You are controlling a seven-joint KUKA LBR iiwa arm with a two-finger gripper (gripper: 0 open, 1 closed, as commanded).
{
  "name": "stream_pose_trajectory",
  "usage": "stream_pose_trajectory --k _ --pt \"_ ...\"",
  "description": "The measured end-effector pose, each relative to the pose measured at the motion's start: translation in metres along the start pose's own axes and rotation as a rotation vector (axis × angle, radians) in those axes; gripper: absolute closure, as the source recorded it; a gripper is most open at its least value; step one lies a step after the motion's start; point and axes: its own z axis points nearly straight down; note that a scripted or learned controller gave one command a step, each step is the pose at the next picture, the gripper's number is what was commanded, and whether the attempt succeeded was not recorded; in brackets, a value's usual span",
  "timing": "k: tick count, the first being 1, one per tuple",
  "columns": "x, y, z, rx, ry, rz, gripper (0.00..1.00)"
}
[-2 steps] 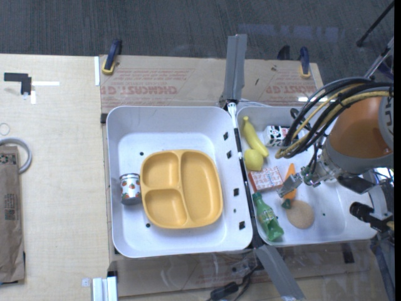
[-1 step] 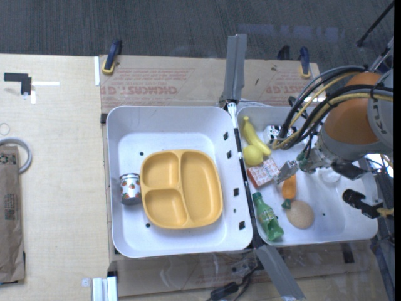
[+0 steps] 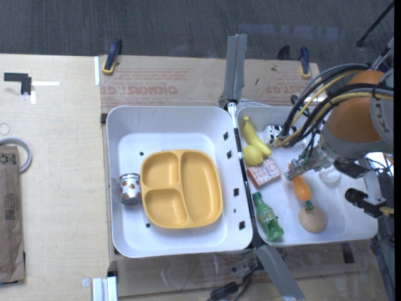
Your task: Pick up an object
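The gripper (image 3: 299, 165) is seen low in the right bin (image 3: 351, 231), half hidden by cables; whether its jaws are spread cannot be told. An orange carrot-shaped object (image 3: 302, 189) lies just below it. A glossy green bottle (image 3: 267, 217), a smooth banana (image 3: 252, 133) and a tan ball (image 3: 312, 219) are spotted nearby. A three-compartment yellow plate (image 3: 182, 188) is seen in the left bin (image 3: 125, 231).

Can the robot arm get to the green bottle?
Probably yes. The green bottle lies flat at the right bin's left edge with nothing on top. The gripper hovers close above and to its right, over the carrot.
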Motion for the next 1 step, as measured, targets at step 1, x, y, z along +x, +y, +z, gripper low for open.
stream_pose_trajectory --k 1 --pt "0.0475 0.0598 -0.1471 0.001 0.0 -0.197 1.0"
